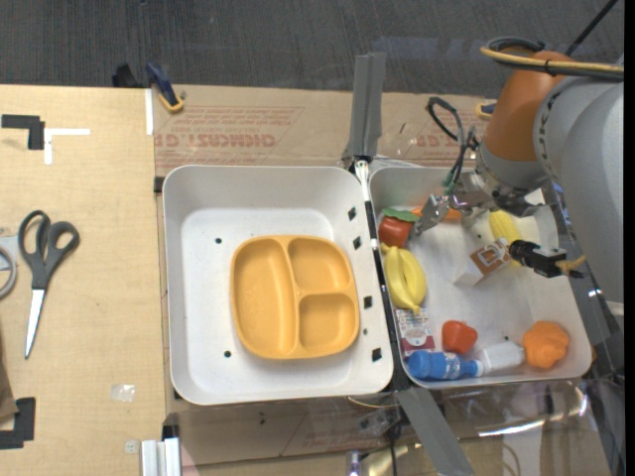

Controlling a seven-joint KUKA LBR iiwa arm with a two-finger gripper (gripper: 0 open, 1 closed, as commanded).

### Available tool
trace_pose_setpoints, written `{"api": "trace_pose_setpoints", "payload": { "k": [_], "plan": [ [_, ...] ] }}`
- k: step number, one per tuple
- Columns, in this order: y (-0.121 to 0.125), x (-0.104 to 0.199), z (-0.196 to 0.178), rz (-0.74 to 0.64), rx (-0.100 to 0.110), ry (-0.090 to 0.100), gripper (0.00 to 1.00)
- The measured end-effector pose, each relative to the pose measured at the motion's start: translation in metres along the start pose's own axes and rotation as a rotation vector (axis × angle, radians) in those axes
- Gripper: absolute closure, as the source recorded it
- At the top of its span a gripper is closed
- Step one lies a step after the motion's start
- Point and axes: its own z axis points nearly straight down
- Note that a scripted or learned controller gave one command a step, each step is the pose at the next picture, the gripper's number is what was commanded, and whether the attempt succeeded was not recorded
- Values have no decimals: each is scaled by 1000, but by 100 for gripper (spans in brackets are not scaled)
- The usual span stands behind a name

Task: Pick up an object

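The gripper, its open-or-closed state impossible to tell, hangs low at the right bin's far end, a red tomato just left of it, bananas nearer, a yellow plate farther left.

So the arm comes in from the right side, big grey body filling the upper right corner, with the orange band sitting just above the wrist. It's bent down and leaning left, so the wrist points toward the lower left. The end effector hangs low at the tip of all that, a small metallic cluster. Honestly can't make out how it's set from this angle, it's too small and cluttered. A few black cables loop off the wrist on the left side.
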Motion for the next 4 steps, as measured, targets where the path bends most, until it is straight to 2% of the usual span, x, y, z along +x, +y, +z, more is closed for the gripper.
{"api": "trace_pose_setpoints", "payload": {
  "k": [1, 2, 3, 4],
  "plan": [
    [-28, -70, -30, 133, -18, -4, 0],
    [-64, -81, -5, 59, -18, 5, 0],
    [-64, -82, -14, 56, -18, 0, 100],
    [-104, -24, -119, 163, -10, 0, 100]
  ]
}}
